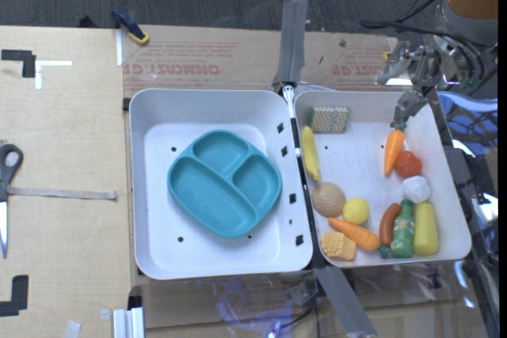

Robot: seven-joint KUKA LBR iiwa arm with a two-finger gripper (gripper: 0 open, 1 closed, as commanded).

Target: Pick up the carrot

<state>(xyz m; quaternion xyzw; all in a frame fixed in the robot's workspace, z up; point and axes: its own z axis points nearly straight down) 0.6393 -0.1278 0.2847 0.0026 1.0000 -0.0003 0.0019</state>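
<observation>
An orange carrot stands nearly upright near the right bin's far right side, its lower end beside a red tomato.

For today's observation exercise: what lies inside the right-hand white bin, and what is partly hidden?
The right bin holds two carrots, a sponge, banana, tomato, lemon, potato and more toy food. The green bottle covers part of the sausage.

Mirrored red lettering on cardboard, illegible.
</observation>
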